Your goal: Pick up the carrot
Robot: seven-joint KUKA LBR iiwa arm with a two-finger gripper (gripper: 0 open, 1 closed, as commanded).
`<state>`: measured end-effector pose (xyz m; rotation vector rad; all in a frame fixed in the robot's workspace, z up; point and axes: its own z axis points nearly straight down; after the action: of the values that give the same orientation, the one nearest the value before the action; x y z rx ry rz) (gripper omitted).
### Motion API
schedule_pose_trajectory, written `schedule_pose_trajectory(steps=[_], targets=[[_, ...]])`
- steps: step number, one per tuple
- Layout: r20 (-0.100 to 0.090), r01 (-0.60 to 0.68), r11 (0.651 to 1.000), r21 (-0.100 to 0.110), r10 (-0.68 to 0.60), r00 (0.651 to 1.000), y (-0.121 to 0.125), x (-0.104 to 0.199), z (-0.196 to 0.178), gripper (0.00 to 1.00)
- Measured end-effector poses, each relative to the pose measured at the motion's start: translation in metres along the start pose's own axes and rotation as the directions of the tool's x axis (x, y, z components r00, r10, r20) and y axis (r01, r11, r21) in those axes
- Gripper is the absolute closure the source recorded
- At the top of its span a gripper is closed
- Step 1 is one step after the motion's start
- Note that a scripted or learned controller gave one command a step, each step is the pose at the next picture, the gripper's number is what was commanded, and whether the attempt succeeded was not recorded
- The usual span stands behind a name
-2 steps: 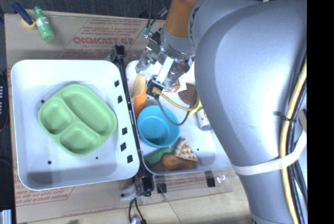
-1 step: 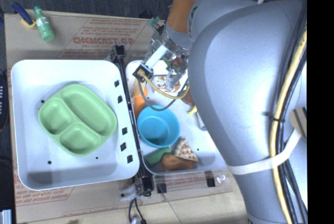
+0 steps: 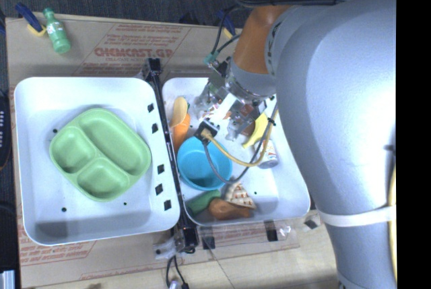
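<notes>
The carrot (image 3: 180,127), an orange piece, lies along the left wall of the right bin (image 3: 291,181), just above a blue bowl (image 3: 201,163). A paler yellow-orange piece (image 3: 180,108) rests against its upper end. My gripper (image 3: 219,109) hangs low over the upper middle of the right bin, a little to the right of the carrot and apart from it. Nothing shows held in it. The wrist and its cables hide part of the bin floor beneath.
A yellow banana (image 3: 258,130) and a small can (image 3: 269,159) lie right of the gripper. A green item (image 3: 201,201), a brown-orange item (image 3: 227,209) and a ribbed shell-like piece (image 3: 238,195) crowd the bin's near end. The left bin (image 3: 34,106) holds a green divided plate (image 3: 100,153).
</notes>
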<state>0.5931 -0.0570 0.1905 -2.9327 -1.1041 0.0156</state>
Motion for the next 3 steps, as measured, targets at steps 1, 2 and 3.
schedule_pose_trajectory(steps=[1, 2, 3], targets=[[0.0, 0.0, 1.0, 0.0, 0.0, 1.0, 0.0, 0.0, 0.0, 0.0], [0.0, 0.0, 1.0, 0.0, 0.0, 1.0, 0.0, 0.0, 0.0, 0.0], [0.001, -0.097, 0.995, 0.001, 0.097, 0.995, 0.028, -0.022, 0.099, 0.0]])
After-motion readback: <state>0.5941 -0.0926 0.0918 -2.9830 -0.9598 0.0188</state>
